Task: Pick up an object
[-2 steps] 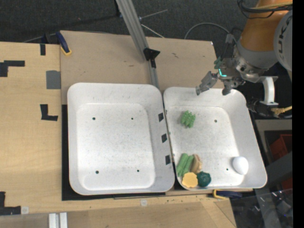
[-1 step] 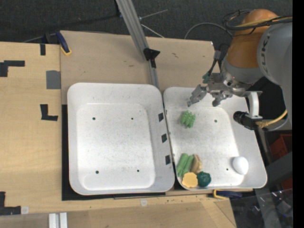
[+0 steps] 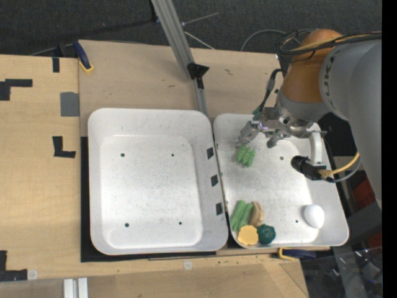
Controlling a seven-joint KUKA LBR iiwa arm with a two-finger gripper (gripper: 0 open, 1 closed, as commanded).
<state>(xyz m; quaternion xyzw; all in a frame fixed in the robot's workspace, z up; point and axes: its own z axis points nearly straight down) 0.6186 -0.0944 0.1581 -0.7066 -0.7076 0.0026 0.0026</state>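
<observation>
Wooden bench (image 3: pixel 37 166) with two white bins, dark floor behind.
The gripper (image 3: pixel 258 135) hangs spread over the right bin (image 3: pixel 282 185), just above a green object (image 3: pixel 245 157) lying loose; other small items cluster at the near edge.

Right bin (image 3: pixel 282 191) mid open — toy cluster (image 3: pixel 251 223) front-left corner

We see a bulky grey arm (image 3: pixel 353 73) with an orange band (image 3: pixel 307 73). Black cables (image 3: pixel 298 42) loop above it.
</observation>
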